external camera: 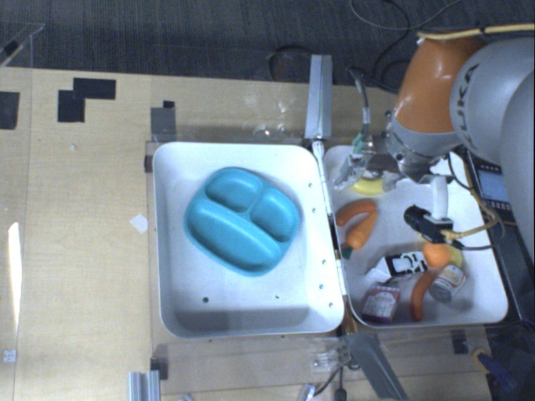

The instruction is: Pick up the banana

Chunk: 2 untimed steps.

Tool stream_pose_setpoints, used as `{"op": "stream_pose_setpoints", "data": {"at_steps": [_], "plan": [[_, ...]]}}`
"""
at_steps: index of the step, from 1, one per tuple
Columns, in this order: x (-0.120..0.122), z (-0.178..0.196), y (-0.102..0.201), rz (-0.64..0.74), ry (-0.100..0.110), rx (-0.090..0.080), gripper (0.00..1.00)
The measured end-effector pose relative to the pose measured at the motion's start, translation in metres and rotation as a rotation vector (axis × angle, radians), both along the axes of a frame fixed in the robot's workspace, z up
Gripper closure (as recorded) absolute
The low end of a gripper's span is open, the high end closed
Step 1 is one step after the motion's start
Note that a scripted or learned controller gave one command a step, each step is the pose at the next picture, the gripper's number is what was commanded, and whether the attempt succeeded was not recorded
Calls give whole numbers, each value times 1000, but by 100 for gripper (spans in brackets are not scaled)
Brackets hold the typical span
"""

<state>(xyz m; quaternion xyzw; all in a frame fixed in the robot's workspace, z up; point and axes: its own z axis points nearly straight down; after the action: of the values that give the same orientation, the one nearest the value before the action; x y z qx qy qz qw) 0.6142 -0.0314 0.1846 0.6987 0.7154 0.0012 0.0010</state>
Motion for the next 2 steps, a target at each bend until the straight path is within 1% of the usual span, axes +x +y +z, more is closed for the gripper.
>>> {"op": "stream_pose_setpoints", "data": {"at_steps": [1, 2], "plan": [[45, -86, -56, 95, -1, -1, 0], [48, -73, -54, 98, -9, -1, 100]]}}
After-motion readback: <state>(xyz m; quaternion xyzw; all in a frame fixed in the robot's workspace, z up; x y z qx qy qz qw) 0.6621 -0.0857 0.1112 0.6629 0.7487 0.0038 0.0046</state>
